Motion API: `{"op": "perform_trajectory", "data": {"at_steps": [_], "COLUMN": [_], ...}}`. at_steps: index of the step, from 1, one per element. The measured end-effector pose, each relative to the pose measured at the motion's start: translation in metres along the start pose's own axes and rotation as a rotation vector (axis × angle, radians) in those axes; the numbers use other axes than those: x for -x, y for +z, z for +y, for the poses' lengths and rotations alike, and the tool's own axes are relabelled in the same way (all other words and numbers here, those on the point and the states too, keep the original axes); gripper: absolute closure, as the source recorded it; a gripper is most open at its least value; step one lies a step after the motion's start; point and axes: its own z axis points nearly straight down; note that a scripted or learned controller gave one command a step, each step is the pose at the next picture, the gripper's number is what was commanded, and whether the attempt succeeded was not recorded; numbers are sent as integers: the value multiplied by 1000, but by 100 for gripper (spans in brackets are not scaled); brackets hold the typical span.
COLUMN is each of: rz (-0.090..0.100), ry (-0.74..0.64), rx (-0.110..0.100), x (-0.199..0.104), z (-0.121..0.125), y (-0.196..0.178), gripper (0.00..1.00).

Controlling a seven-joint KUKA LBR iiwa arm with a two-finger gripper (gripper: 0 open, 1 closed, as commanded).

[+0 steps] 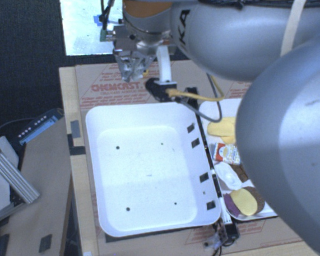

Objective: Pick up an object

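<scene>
Gripper (133, 71) hangs above the far rim of the left bin (104, 158), finger state indeterminable, while the candidate objects (230, 160) sit crowded in the right bin, partly under the arm.

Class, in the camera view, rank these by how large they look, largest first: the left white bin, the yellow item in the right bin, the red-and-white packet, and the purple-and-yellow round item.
1. Left white shallow plastic bin, by far.
2. Purple-and-yellow round item and soft yellow item: they look alike in size, and the arm hides part of each, so I won't rank them.
3. Small red-and-white packet.
</scene>
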Motion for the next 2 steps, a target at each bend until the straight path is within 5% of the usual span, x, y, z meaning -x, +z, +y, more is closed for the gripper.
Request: {"op": "perform_trajectory", "data": {"at_steps": [2], "rz": [-1], "ry": [-1], "rx": [-2], "x": [0], "z": [0], "y": [-65], "gripper": [100]}}
